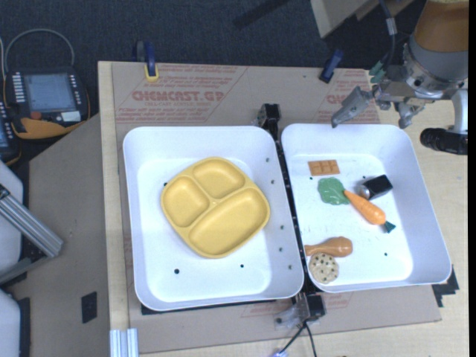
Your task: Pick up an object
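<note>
The right bin (pixel 424 229) holds several small items: a tan cracker (pixel 323 168), a green leafy piece (pixel 331 191), an orange carrot (pixel 367 207), a black block (pixel 377 187), a brown drumstick (pixel 329 248) and a round cookie (pixel 323 268). My gripper (pixel 370 117) hangs above the far rim of this bin, well behind the items. Its fingers stand spread apart and open, with nothing between them.
A yellow divided plate (pixel 216 207) lies in the middle of the left bin (pixel 141 199). Both bins rest on a cardboard sheet (pixel 223 95). A pendant with a screen (pixel 46 99) sits off the bench at the far left.
</note>
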